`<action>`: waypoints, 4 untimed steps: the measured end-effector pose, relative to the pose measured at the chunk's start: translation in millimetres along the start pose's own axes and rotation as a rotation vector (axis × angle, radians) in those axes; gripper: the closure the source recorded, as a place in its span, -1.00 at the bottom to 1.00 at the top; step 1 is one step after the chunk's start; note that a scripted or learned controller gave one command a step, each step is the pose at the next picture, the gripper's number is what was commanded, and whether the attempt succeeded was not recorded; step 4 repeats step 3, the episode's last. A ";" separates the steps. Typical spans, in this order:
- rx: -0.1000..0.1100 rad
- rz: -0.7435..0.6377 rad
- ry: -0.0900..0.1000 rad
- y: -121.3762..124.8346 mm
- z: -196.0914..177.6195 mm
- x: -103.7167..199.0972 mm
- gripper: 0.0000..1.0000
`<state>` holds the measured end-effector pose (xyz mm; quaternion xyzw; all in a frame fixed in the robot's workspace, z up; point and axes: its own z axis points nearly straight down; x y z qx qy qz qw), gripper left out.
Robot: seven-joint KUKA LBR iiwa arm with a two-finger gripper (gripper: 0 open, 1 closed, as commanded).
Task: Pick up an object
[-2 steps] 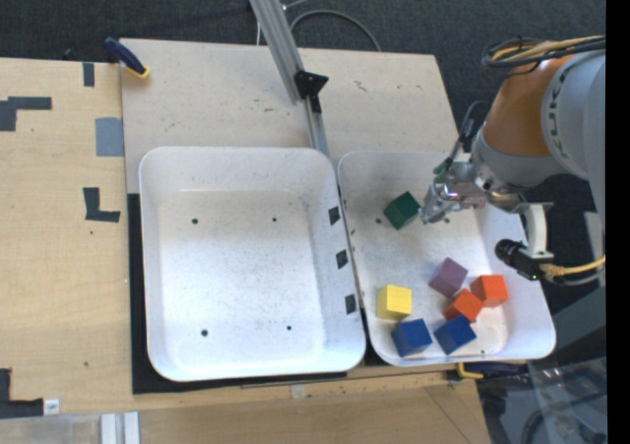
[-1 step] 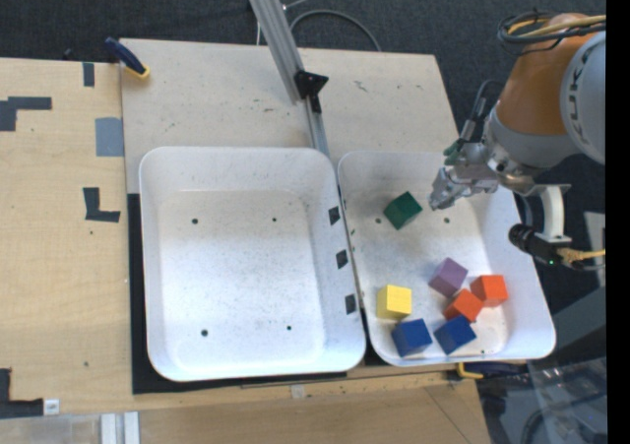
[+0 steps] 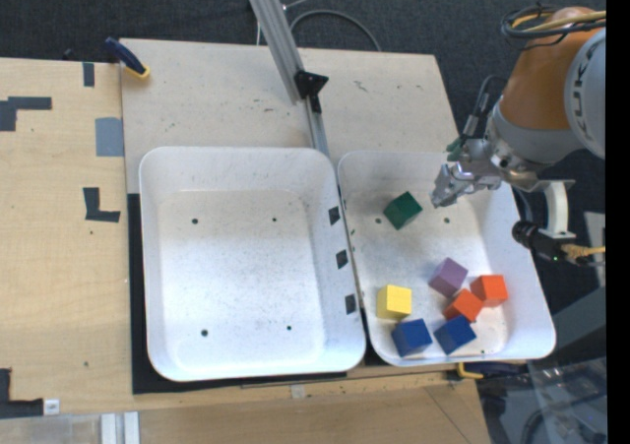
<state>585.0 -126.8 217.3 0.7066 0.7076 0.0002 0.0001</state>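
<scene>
My two-finger metal gripper hangs over the upper part of the right-hand shallow white plastic bin, near its far rim. Finger spread: cannot tell from this slanted view; nothing shows between the fingers.

Open room: the bin floor under and left of me is bare apart from one block. The raised divide where the right bin meets the left-hand shallow white bin runs just beyond that block. The left bin's floor is bare, speckled white. A slanted grey metal rail crosses the bench above both bins and ends at a black bracket near the divide.

Nearest thing: a small dark green cube, resting on the bin floor just left of my fingertips, turned so a corner points toward the camera; not touching me.

Crowded zone: the near end of the right bin. A yellow cube, a purple cube, two orange cubes touching each other, and two blue cubes side by side by the near rim. All are well apart from my gripper.
</scene>
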 end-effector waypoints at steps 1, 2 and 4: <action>0.000 -0.005 0.002 9.4 -12.7 52.3 1.00; 0.001 -0.006 0.002 20.3 -21.8 109.1 1.00; 0.002 -0.007 0.002 20.2 -25.4 169.5 1.00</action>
